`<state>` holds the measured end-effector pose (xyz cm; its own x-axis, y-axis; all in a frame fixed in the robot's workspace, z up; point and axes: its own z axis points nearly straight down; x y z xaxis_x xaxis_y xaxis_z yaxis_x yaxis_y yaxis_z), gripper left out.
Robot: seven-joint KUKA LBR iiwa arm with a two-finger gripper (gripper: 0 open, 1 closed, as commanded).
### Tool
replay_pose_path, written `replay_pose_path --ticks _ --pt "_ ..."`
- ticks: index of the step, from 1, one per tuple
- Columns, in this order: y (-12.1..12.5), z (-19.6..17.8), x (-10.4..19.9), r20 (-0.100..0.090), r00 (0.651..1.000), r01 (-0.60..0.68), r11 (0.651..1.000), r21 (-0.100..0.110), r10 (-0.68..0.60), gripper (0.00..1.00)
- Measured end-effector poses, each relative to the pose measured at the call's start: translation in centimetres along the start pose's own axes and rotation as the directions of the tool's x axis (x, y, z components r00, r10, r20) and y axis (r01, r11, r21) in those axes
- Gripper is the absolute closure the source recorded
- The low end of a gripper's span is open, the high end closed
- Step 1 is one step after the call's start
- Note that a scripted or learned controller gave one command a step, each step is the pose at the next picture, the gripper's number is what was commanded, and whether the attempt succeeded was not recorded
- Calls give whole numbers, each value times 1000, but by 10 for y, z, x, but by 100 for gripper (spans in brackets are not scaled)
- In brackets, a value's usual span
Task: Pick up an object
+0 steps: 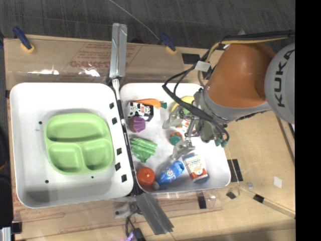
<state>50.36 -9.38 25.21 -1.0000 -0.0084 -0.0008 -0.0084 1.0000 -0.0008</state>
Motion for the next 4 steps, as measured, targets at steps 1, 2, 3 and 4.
replay_pose_path --ticks 1,2,3,4 --pt "-55 160 -58 2 982 189 982 0 -189 0" --pt "-49 154 -3 23 983 184 983 8 -184 0" --pt "-47 145 -3 19 981 193 981 6 -193 100" --pt "-117 159 -10 3 817 576 817 2 -576 100"
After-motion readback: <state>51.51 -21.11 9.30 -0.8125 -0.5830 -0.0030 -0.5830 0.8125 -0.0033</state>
